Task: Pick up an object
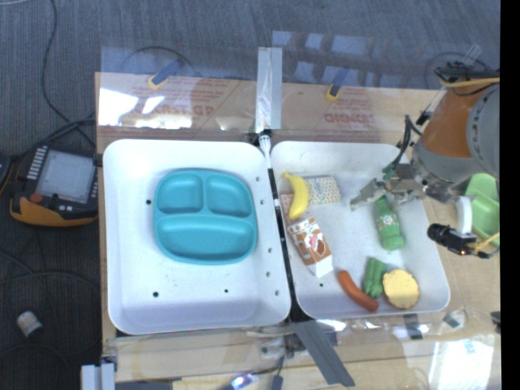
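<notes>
Gripper (388, 192) sits low in the right bin (341, 157), its fingers spread wide above the top of the green bottle (389, 225), gripping nothing that I can see. I see the bottle lying flat near the bin's right side. Banana (297, 195), carton (311, 246), sausage (356, 290) and yellow item (400, 288) lie apart. The left bin (130, 299) holds a teal tray (205, 216).

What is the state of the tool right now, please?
Tool: fingers spread open just above the top of the green bottle in the right bin; nothing is held between them.
</notes>
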Tool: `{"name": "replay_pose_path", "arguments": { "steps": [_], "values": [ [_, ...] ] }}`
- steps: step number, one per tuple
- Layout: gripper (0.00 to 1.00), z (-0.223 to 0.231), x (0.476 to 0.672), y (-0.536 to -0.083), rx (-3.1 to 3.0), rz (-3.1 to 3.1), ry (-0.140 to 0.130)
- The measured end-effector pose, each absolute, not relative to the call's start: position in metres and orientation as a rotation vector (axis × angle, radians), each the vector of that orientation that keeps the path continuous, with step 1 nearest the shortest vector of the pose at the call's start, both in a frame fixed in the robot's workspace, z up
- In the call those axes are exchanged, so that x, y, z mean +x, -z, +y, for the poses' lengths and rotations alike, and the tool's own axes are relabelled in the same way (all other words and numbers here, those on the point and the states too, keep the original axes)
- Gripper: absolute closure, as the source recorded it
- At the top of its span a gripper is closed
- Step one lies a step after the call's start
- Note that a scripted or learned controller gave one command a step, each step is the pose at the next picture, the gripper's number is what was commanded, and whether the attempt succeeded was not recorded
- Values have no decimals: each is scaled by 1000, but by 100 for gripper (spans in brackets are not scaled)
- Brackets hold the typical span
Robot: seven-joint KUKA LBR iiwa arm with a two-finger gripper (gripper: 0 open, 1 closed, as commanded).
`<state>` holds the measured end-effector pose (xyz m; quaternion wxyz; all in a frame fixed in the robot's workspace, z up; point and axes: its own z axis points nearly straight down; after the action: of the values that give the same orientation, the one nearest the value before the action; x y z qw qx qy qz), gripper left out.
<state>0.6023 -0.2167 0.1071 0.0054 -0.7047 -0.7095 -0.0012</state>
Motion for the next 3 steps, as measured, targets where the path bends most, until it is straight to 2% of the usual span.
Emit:
{"name": "replay_pose_path", "arguments": {
  "steps": [1,2,3],
  "values": [
    [100,-217,603,-117,-2208,-2224,3],
    [100,-198,626,-91,-2467,-1961,8],
    [100,-212,632,-90,-2494,-1918,13]
  ]
}}
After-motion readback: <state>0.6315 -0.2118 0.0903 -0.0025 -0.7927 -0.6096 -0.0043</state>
